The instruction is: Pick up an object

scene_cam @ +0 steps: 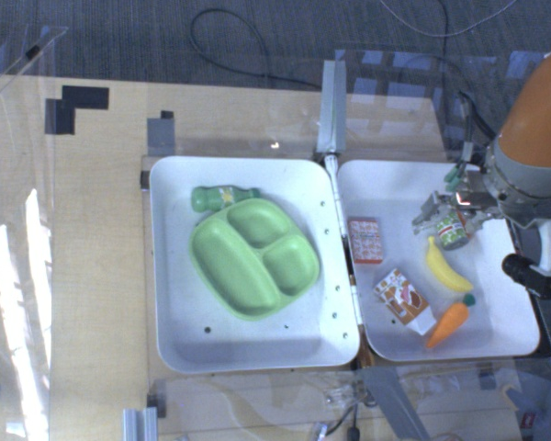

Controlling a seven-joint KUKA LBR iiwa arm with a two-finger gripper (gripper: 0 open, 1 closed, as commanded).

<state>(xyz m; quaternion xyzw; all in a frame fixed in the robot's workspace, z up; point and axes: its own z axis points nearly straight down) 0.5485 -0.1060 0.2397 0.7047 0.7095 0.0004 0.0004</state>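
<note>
The jaws hung over the right bin (523, 338), low over a small green and white object (453, 232) lying just above the top end of the banana (447, 266). From this slant I could not tell how they stood, nor whether anything sat between them. To do the step well, I judge the arm should centre over that object and come straight down before closing, since the banana lay almost touching it and a skewed approach could nudge both. The carrot (451, 320) lay just below the banana's lower end, the snack box (403, 297) to its left, and a small red packet (365, 240) further left. The object's shape was hard to read, partly covered by the wrist
</note>
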